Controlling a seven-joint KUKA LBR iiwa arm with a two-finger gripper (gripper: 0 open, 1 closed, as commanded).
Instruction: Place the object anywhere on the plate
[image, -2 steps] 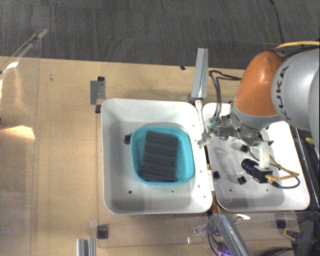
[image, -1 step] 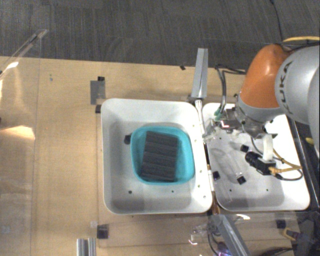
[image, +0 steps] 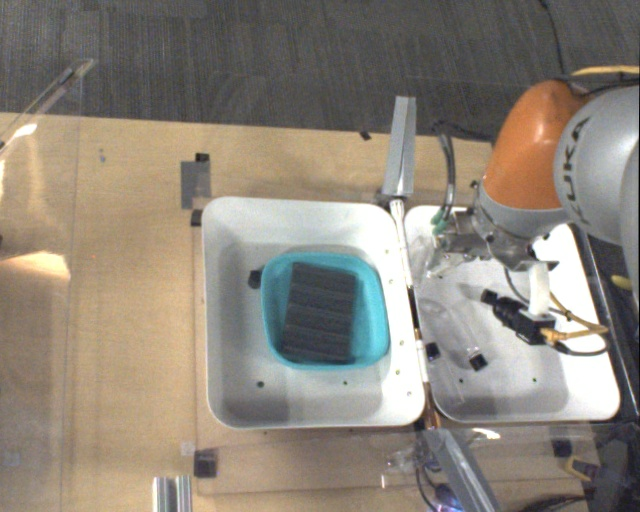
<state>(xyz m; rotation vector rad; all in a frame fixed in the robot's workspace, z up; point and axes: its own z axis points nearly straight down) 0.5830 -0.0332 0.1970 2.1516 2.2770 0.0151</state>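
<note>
A square turquoise plate (image: 375, 322) sits in the middle of the left white bin (image: 230, 340). A dark grey ridged block (image: 320, 311) lies flat on the plate, fully inside its rim. My gripper (image: 446, 252) hangs over the far left corner of the right white bin (image: 590, 400), apart from the plate and to its right. The grey wrist with its orange band (image: 535, 130) covers the gripper from above.
A black connector with yellow and orange cables (image: 522, 318) trails from the wrist over the right bin. Small black bits (image: 476, 360) lie on that bin's floor. A grey metal post (image: 400, 148) stands behind the wall between the bins.
</note>
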